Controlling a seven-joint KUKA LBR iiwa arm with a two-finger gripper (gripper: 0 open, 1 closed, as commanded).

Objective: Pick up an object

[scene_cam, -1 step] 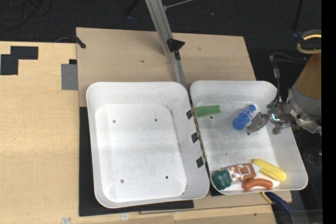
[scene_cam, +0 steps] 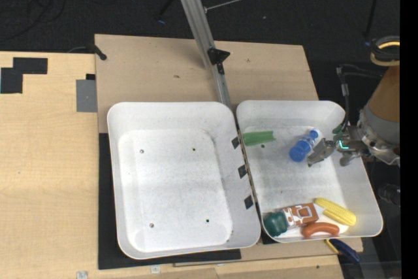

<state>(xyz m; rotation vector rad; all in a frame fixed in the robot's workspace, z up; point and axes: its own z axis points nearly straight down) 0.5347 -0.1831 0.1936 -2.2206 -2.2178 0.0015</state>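
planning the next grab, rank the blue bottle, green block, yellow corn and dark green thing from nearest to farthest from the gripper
1. blue bottle, just left of the gripper, in the right bin.
2. yellow corn, near the bin's front right corner.
3. green block, by the bin's left wall, about as far as the corn; too close to call.
4. dark green object, front left corner.

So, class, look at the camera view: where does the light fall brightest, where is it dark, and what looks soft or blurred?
In the camera view, the left bin glares brightest white; the floor beyond the bench is nearly black; the tool near the blue bottle looks soft, its fingers hard to read; the small items in the right bin's near corner blur together.
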